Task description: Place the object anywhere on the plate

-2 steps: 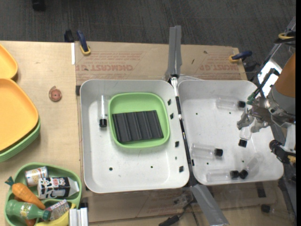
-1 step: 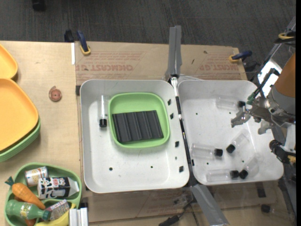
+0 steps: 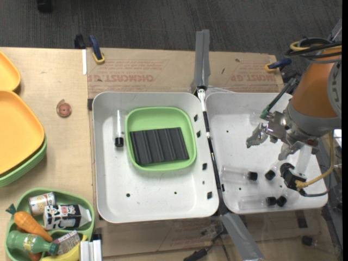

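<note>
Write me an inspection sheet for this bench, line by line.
Surface: two white bins, left bin and right bin, on cardboard over a wooden bench.
Job's things: green plate in the left bin, bearing a dark ribbed block; clear tube with black cap beside it.
Clutter: clear tubes with black caps in the right bin.
Hand: hand above the right bin; fingers' state unclear.
Cables: yellow cable by the wrist.
Surroundings: orange plates, bowl of toy food, clamps.

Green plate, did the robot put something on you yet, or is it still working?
Done: a dark ridged block lies on the green plate. In hand: the gripper is over the right bin, holding nothing visible. Left: a clear tube lies beside the plate.
</note>
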{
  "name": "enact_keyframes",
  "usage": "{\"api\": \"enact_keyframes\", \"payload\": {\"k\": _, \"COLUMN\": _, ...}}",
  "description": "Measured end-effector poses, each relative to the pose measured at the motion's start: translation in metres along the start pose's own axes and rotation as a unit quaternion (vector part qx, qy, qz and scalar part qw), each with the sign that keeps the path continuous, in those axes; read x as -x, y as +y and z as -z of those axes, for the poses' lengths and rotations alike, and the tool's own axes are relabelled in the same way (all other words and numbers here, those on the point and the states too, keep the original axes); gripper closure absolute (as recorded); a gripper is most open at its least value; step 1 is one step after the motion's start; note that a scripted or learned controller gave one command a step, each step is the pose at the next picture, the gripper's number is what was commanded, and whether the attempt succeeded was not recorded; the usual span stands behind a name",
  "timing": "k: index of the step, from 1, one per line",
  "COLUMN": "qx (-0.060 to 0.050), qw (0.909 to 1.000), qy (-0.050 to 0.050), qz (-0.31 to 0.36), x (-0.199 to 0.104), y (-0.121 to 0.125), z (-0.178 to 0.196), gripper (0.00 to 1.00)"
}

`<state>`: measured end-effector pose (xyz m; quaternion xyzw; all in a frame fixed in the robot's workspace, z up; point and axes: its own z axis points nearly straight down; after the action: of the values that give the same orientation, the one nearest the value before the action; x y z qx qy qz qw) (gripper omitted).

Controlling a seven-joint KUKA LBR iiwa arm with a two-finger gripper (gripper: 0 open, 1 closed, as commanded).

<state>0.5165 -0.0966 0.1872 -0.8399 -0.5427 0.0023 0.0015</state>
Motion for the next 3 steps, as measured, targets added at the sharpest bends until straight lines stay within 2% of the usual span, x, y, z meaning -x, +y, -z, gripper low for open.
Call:
{"api": "enact_keyframes", "payload": {"k": 1, "qx": 0.000, "qw": 0.9990, "qy": 0.000, "qz": -0.044, "x": -0.075, "y": -0.044, "z": 0.005, "gripper": 0.00}}
{"api": "enact_keyframes", "payload": {"k": 2, "qx": 0.000, "qw": 0.9986, "qy": -0.001, "qz": -0.053, "x": -0.127, "y": -0.081, "z": 0.002, "gripper": 0.00}}
{"api": "enact_keyframes", "payload": {"k": 3, "qx": 0.000, "qw": 0.9986, "qy": -0.001, "qz": -0.053, "x": -0.127, "y": -0.081, "z": 0.002, "gripper": 0.00}}
